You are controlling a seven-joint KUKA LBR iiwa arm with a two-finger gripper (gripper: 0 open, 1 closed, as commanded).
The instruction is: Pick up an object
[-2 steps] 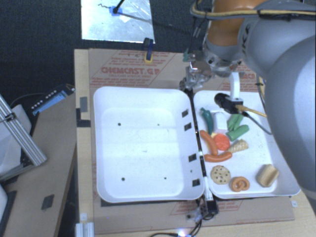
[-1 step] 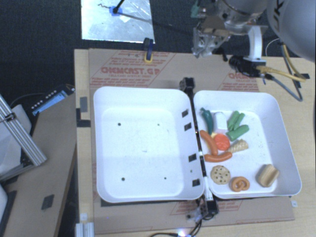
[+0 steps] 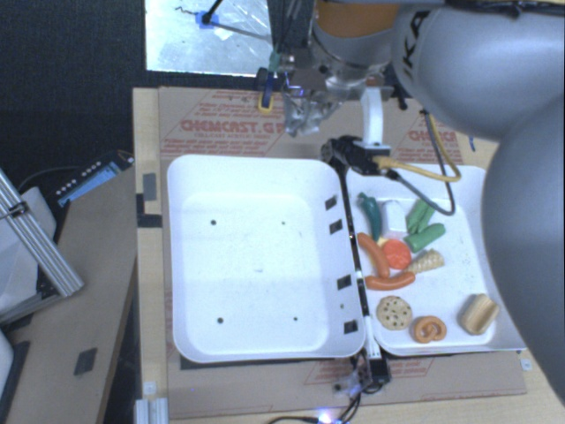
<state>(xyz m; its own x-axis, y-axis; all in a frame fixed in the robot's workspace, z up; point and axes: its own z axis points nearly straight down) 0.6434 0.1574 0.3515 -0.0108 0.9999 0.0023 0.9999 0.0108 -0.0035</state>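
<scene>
My arm (image 3: 494,69) wears a smooth grey shell with a soft sheen, and the orange band (image 3: 357,11) above my wrist looks like glossy plastic. Both white bins (image 3: 256,263) look like smooth moulded plastic, faintly shiny. Under them lies matt brown cardboard (image 3: 221,122) printed in red. The toy foods look plastic: the tomato (image 3: 396,254) glossy, the cookie (image 3: 394,312) duller.

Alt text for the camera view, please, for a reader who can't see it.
A grey arm with an orange band reaches in from the right, its gripper hovering above the far edge of the left bin. The right bin holds small toy foods, among them a cookie, a pretzel and a sausage.
</scene>
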